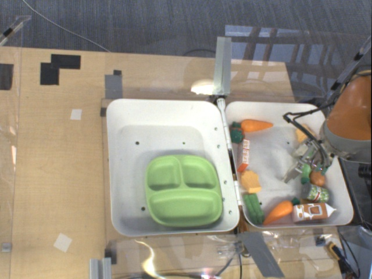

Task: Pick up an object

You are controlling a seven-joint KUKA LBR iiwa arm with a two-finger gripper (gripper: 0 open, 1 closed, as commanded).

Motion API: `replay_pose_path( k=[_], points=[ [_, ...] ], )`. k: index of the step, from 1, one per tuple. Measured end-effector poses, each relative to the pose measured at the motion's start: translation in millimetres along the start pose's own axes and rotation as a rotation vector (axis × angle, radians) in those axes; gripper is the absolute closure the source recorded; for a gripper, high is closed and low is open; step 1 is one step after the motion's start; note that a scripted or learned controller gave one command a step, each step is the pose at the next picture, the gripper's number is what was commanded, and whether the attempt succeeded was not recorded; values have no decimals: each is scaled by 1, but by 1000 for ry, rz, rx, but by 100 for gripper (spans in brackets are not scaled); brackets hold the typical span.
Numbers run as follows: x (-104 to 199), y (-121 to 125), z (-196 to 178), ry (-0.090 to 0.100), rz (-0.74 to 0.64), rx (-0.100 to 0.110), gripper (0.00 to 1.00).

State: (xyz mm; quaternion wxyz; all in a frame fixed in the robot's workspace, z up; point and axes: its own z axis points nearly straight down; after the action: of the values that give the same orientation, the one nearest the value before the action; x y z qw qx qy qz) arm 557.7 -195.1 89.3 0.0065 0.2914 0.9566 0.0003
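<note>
Right now my two-finger gripper (pixel 299 170) hangs low inside the right-hand shallow white bin (pixel 273 156), toward its 3 o'clock side, with my grey arm and its orange band (pixel 351 112) coming in from that edge. Whether I am clenched or released I cannot tell; the metal parts at my tip blur into the clutter.

The thing nearest me is a small round orange-brown toy piece (pixel 318 179), just beside my tip at about 4 o'clock, too small to name surely. A green-and-white little can (pixel 317 193) lies a bit further along the same bearing, and beyond it, near the bin's 5 o'clock corner, a white-and-brown toy carton (pixel 313 211) lies on its side with its long axis running 9 to 3.

Other candidates sit apart from me: an orange toy carrot (pixel 278 211) at my 7 o'clock, its long axis tilted from 8 to 2; another orange toy carrot (pixel 256 125) at my 10 o'clock near the bin's far edge, lying almost 9 to 3; and a yellow-orange wedge (pixel 250 182) with a green toy vegetable (pixel 253 206) off at 9 and 8 o'clock, near the wall between the bins.

The left white bin (pixel 125 156) holds a green divided plastic plate (pixel 183 190), well apart from me.

My judgement: the round piece at 4 o'clock needs the shortest move, a slight shift that way before closing.
</note>
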Motion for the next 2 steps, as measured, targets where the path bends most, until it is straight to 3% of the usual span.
replay_pose_path(
  k=[1, 2],
  points=[
    [-4, 3, -15, -16, -6, -4, 100],
    [24, 112, -128, -3, 52, -8, 100]
  ],
)
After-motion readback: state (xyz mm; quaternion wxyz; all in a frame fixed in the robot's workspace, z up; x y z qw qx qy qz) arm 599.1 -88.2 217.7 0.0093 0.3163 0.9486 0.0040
